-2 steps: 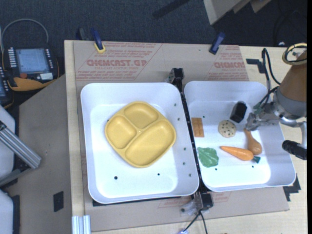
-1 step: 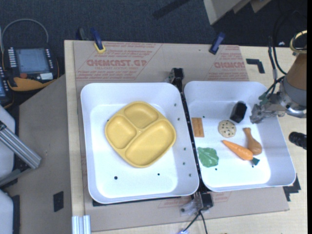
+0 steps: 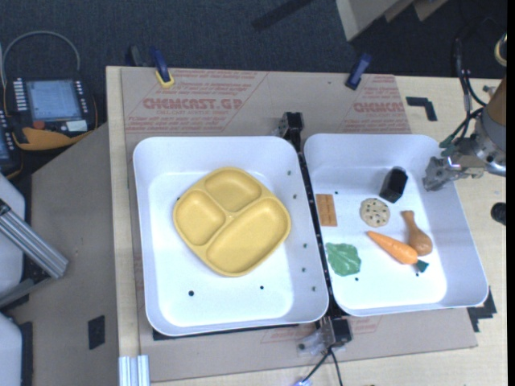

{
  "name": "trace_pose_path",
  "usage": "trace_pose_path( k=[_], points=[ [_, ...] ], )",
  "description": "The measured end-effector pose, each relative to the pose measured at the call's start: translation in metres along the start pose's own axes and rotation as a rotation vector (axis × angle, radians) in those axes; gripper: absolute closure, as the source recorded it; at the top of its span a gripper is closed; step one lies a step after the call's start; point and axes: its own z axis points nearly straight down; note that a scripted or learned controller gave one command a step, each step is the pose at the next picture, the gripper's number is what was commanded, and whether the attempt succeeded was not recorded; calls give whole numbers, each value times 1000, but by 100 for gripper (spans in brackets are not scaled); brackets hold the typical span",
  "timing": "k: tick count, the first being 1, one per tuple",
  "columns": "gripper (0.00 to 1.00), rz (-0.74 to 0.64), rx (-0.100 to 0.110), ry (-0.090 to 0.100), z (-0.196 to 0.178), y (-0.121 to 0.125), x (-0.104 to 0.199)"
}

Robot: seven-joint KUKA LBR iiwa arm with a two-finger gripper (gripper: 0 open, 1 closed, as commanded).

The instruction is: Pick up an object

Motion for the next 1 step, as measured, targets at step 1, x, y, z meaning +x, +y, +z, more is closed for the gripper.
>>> trace_pose_path(
  k=[1],
  points=[
    [100, 0, -1, -1, -54, 2, -1]
  ],
)
